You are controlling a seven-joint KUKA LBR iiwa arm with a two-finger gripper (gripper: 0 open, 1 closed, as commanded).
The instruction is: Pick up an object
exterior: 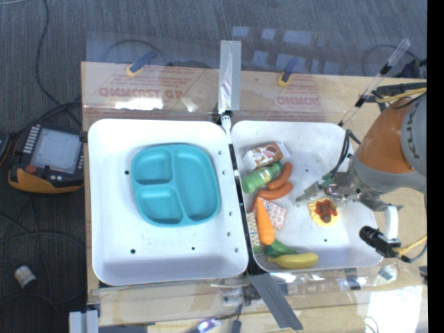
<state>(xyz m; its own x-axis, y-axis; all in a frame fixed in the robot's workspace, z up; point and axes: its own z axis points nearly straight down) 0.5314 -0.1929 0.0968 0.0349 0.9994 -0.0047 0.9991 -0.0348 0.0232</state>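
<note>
Pincer low in the right bin, beside the toy food.

We see the arm (399, 144) reach in from the right, its pincer (326, 189) down over the right bin (305, 132), just above a small yellow and red toy (324, 211); we cannot tell whether the pincer is apart or together. Along that bin's left side lie a green bottle (260, 177), a sausage (277, 185), a brown packet (266, 155), a carrot (264, 225) and a banana (294, 259). The left bin (111, 245) holds a teal divided plate (175, 184). Both bins sit on the tabletop (173, 89).
</note>
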